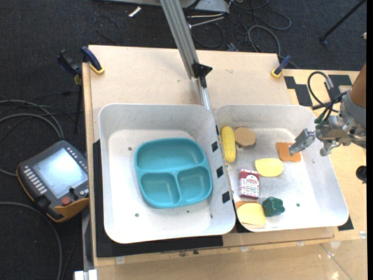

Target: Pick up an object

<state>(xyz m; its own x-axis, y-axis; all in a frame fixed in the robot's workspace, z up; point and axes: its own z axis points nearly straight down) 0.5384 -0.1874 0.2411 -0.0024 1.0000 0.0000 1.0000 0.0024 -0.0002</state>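
Note:
The right bin (pixel 326 179) holds several toy foods. A yellow corn cob (pixel 228 143) lies by its left wall, with a brown round piece (pixel 245 137) beside it. An orange piece (pixel 286 151) sits mid-bin, near a pale yellow oval (pixel 269 167). Closer to the front are a red-and-white carton (pixel 249 184), a green pepper (pixel 272 206) and a yellow slice (pixel 251 214). My gripper (pixel 315 143) hovers over the bin's right side, open, with nothing between its fingers. Its left finger (pixel 303 139) is just above and to the right of the orange piece.
A teal divided plate (pixel 173 172) lies in the left bin (pixel 116 156). A slanted metal pole (pixel 180 28) rises behind the bins. Clamps (pixel 93 60) sit on the bench's back corners. A teach pendant (pixel 55 179) lies on the floor at left.

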